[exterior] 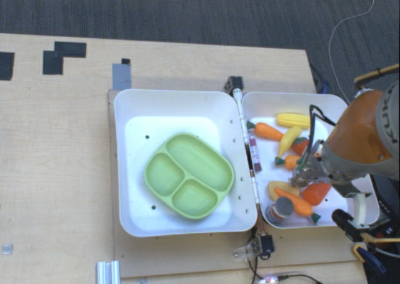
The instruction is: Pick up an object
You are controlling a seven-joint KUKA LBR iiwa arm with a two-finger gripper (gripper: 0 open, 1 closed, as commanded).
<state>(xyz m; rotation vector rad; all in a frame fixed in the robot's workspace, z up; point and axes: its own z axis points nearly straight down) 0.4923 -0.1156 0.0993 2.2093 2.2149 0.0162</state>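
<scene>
My gripper point(305, 173) hangs low over the right bin point(262, 104), in the middle of a pile of toy food. Just below it lie a red tomato-like piece point(317, 193) and an orange carrot point(302, 206). A yellow piece point(279, 187) sits to its left, next to a small can point(278, 211). Further back are a second carrot point(269, 131), a corn cob point(292, 119), a yellow banana-like piece point(287, 141) and a red piece point(302, 146). The grey and orange wrist point(359, 136) hides the bin's right side.
The left bin point(125, 151) holds a green three-part plate point(189, 175). A divider rail point(248, 151) runs between the bins. Cables and a clamp point(259, 248) sit at the front edge. The wooden bench point(56, 170) stretches to the left.
</scene>
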